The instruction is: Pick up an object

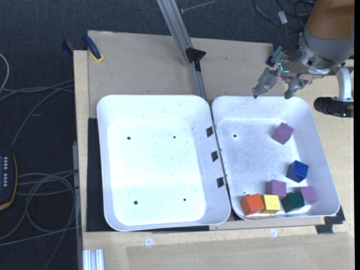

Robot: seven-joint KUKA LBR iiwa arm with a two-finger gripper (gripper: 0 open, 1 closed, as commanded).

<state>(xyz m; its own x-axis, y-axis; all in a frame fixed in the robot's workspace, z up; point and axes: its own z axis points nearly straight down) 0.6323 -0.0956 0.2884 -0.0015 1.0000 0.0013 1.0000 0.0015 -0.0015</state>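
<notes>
— Bench (146, 66) of pale board first, at its far left corner: a blue and yellow clamp (93, 48). Nearer, over the left half, a shallow white plastic bin (104, 151), only dark specks inside.

— And between the bins?

— Slanted grey metal pole (177, 24) coming down from the top edge to the bench's far side, ending just above the seam where the left bin meets the second shallow white plastic bin (318, 145). Three small dark clips along that seam.

— Contents of the right bin?

— Along its near edge, left to right: orange cube (252, 203), yellow cube (271, 203), dark green cube (292, 201), small light purple block (307, 193) toward the near right corner. Packed close, orange touching yellow, yellow touching green. Just behind yellow and green, a purple cube (276, 187). Further back by the right wall, a blue cube (297, 170), tilted. Well apart, toward the far right corner, another purple cube (282, 133), alone and tilted.

— And the arm?

— Grey two-finger gripper (273, 89) poised above the far rim of the right bin, under the orange band. Fingers (262, 87) spread wide, nothing between them. Apart from every cube; nearest is the lone purple one at the far right.
</notes>
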